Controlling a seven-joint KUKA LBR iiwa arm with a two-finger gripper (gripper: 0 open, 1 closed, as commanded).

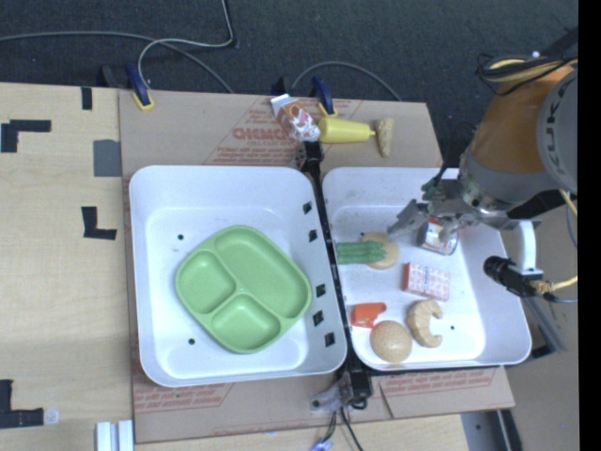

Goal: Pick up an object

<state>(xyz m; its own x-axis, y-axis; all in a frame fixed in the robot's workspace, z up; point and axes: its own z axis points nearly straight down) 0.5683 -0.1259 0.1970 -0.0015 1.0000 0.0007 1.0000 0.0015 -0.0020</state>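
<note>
The end effector (434, 225) is positioned low over the right bin (502, 350), just above the pink box (426, 279); its state cannot be told. Nothing is judged lifted yet.

Bins (150, 214): smooth white plastic, slight gloss. Green tray (242, 289): matt plastic. Cardboard (188, 125) under bins: matt, printed. Desk (47, 252): pale wood look. Floor (282, 17): dark, rough.
</note>
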